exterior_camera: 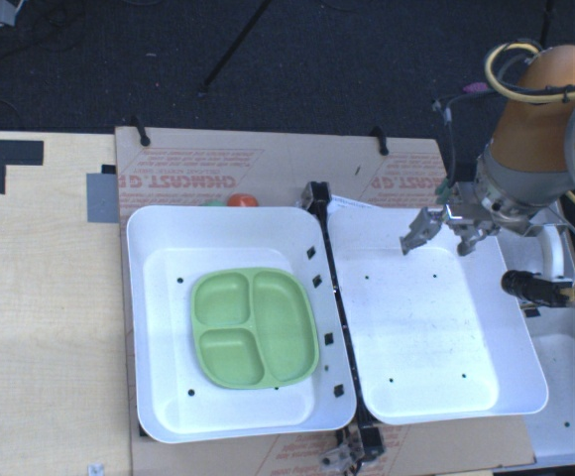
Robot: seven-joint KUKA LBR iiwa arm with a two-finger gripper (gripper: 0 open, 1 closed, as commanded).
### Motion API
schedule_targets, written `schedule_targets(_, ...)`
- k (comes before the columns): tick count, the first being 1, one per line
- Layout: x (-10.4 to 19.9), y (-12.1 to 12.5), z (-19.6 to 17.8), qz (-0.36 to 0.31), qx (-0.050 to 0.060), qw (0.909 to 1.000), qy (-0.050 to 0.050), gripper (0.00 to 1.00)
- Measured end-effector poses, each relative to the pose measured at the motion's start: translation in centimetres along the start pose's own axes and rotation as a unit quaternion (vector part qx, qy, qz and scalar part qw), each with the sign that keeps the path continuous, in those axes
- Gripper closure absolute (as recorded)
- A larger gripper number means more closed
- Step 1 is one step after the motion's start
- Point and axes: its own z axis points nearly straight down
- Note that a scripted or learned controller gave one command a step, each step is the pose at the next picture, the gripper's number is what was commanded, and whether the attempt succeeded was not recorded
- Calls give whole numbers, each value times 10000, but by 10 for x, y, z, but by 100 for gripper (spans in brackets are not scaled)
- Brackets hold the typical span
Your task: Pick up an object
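A light green divided plate with three compartments lies flat in the left bin. My gripper hangs over the far right part of the right bin, well away from the plate. Its two fingers are spread apart, open, with nothing between them. A small red-orange object sits just behind the far rim of the left bin, partly hidden by that rim.
A black divider bar runs between the two bins. Both bins rest on a cardboard sheet, with a wooden bench top to the left. The arm's orange band rises at the right.
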Motion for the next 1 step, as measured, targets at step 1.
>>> schedule_targets(1, 0, 2, -7, -8, -66, 10000, -9, 0)
